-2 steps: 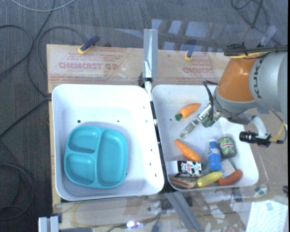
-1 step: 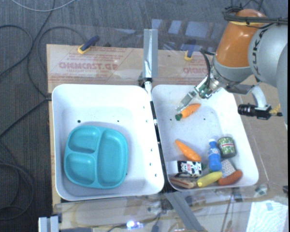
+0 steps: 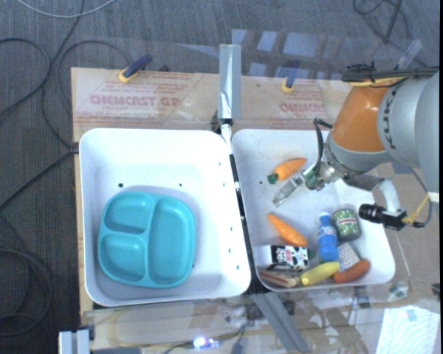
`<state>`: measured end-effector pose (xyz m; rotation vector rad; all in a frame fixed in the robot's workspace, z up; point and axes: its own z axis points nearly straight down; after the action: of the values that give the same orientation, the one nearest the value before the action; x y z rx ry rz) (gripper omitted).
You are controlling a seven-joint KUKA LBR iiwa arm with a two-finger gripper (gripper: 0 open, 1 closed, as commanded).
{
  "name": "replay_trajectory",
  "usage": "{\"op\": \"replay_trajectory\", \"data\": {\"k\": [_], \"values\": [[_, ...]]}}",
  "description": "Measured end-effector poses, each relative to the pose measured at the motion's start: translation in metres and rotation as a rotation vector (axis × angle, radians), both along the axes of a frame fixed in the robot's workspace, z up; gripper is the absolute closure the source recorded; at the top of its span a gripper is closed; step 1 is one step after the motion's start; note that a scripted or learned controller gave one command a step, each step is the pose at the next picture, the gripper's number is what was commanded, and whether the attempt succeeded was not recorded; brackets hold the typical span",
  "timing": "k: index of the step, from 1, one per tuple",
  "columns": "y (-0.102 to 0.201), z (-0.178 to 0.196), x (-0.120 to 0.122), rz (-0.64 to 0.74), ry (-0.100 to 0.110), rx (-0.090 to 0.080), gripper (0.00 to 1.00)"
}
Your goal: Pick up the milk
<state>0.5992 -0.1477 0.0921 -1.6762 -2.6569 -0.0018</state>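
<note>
White bin (image 3: 251, 146) on the right held the clutter — the milk (image 3: 289, 257), a black-and-white carton, lay near its front wall beside a carrot (image 3: 287, 229). End effector (image 3: 288, 191) hovered above, fingers apart and gripping nothing — likely poised to descend.

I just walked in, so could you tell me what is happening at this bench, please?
The arm reaches into the right bin, its gripper low near a carrot at the bin's back. Nothing shows between its jaws. The milk carton lies untouched at the front, beside another carrot, a blue bottle and a banana. The left bin holds a teal plate.
</note>
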Motion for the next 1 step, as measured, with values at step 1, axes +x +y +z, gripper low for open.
{"op": "replay_trajectory", "data": {"k": [1], "values": [[0.0267,0.1114,0.0579,0.017,-0.001,-0.003,0.0]]}}
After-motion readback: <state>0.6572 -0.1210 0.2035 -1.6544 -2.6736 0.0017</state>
